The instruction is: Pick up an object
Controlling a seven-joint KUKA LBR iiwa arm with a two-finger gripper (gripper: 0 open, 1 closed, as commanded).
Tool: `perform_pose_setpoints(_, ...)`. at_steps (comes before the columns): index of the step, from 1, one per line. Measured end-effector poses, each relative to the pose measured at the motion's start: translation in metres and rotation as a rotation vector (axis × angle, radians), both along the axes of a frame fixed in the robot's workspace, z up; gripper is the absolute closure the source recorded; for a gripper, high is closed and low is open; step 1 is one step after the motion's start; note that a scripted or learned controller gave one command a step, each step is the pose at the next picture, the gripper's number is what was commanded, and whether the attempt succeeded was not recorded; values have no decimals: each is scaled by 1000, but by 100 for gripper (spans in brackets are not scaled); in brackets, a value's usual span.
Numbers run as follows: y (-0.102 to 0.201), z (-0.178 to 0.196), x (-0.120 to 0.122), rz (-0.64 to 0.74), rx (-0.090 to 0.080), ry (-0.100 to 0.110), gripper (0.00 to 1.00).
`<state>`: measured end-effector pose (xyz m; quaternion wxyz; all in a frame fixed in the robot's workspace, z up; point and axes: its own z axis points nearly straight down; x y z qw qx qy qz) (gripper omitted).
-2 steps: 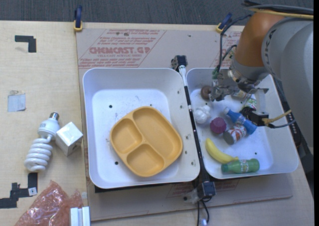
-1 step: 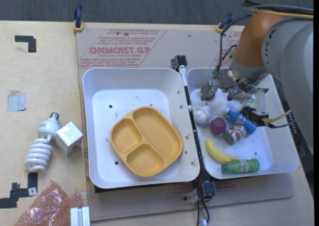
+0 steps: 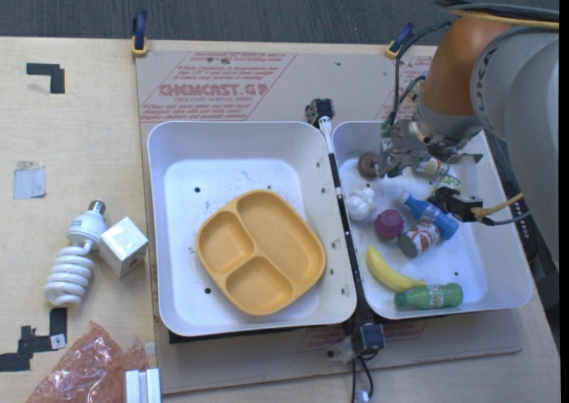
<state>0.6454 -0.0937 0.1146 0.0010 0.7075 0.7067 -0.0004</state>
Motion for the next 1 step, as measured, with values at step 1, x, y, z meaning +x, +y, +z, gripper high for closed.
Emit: perform_pose_setpoints(1, 0, 0, 0, 0, 0, 0, 0)
